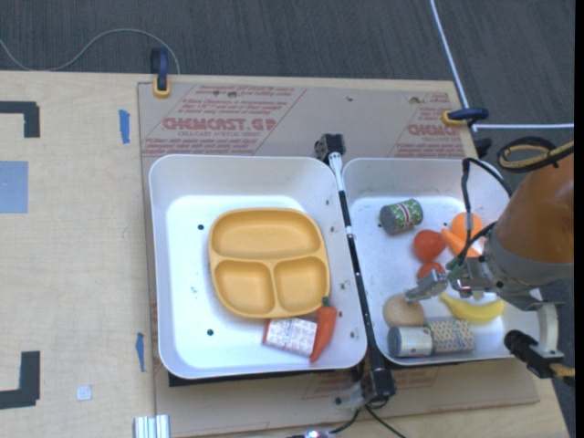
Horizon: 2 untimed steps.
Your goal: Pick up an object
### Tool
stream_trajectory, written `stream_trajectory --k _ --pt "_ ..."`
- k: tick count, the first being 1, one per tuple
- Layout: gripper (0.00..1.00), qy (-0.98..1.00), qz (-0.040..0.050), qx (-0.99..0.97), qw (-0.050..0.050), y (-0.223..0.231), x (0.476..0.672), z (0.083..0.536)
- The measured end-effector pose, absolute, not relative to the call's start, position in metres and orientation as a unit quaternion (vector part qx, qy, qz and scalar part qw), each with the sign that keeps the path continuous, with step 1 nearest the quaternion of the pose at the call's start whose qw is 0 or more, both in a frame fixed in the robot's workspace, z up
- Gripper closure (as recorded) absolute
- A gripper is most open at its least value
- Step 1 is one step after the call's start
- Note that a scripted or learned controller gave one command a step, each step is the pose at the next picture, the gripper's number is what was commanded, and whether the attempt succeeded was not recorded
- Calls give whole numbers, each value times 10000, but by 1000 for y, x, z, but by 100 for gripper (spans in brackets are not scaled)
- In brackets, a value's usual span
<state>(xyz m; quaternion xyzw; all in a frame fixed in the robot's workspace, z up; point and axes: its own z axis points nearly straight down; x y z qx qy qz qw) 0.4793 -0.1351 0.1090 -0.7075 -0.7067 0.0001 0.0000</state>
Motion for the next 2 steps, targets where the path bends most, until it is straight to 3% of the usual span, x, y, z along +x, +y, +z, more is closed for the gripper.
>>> stream_trajectory --k 1,2 --pt "100 -7067 -12 -7075 -19 -135 481 119" --pt "100 -7075 -10 -7067 -8 -70 481 235"
